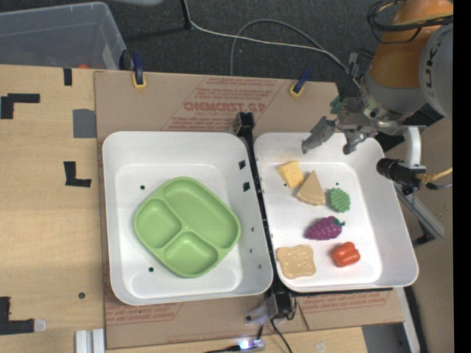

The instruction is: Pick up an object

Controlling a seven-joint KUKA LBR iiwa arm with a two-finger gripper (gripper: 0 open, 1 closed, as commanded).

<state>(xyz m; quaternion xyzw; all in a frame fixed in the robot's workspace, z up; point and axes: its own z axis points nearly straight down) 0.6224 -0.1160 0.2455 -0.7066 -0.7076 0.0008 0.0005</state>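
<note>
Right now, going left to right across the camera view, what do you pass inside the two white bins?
Green divided plate in the left bin → then in the right bin: yellow cheese block → purple grapes → red pepper. The toast slice, the tan wedge and the green piece overlap these in left-right order, so I leave them out.

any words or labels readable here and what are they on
Red print on the cardboard sheet behind the two bins: a large line that looks like "CHEMGRAT" followed by further letters or digits, too blurred to be sure of.
Smaller red lines above and below it: too small to read.
Nothing readable on the green plate, the toy food or the arm.
</note>
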